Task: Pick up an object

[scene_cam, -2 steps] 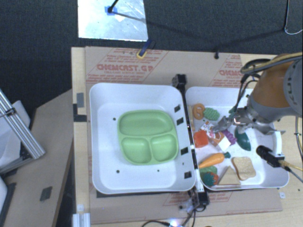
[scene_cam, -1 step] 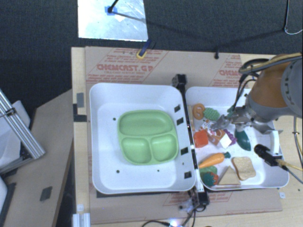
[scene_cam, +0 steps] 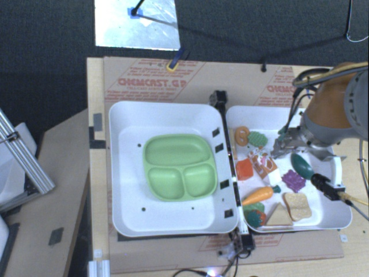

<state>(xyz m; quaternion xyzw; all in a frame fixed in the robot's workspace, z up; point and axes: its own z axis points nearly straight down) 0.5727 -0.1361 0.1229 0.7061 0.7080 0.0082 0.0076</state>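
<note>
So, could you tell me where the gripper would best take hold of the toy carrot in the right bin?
Probably across the carrot's thick orange middle, coming straight down. It lies flat, pointing towards the divider, with its green top by the bread slice, so the long sides look freest.

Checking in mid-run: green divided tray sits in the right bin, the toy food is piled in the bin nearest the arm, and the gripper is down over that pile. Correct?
Not quite. The green divided tray sits in the left bin, not the right one. The rest stands: the camera view shows the toy food, such as the carrot and the bread slice, in the right bin nearest the arm, with the gripper down over that pile.
</note>
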